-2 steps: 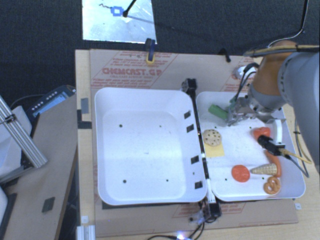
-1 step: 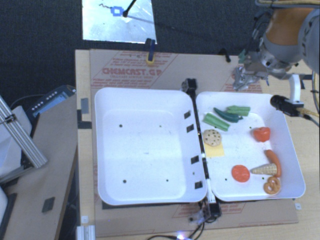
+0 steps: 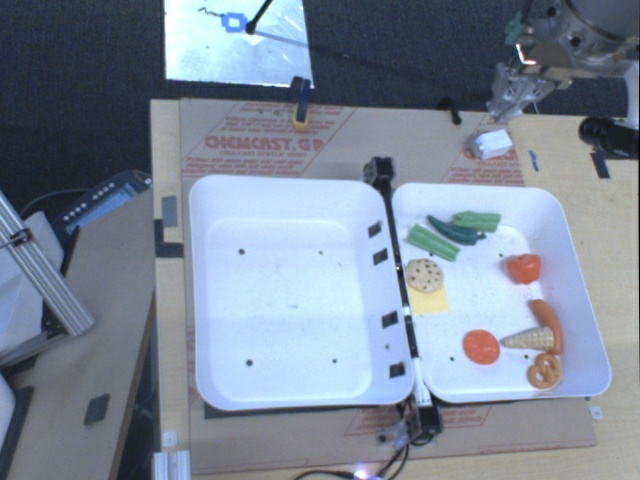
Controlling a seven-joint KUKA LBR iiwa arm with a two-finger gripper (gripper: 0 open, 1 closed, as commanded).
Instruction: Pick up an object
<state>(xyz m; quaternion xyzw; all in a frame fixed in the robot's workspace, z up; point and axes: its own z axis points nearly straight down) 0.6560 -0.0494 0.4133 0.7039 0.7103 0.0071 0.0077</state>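
Note:
My gripper point(image 3: 510, 98) hangs high at the top right, above the bench behind the right bin point(image 3: 575, 258), with nothing visibly between its fingers. In that bin lie green bean pods point(image 3: 455, 230), a cookie point(image 3: 424, 274) on a yellow slice point(image 3: 430, 299), a red strawberry-like piece point(image 3: 523, 267), a red tomato point(image 3: 481, 347), an ice-cream cone point(image 3: 528, 340), an orange sausage point(image 3: 548, 320) and a pretzel point(image 3: 545, 371).
The left bin point(image 3: 290, 288) sits beside the right one, joined by a black hinge strip point(image 3: 395, 268). A small white block point(image 3: 491, 145) lies on the bench behind the right bin. A yellow-and-blue clamp point(image 3: 300, 105) stands at the back.

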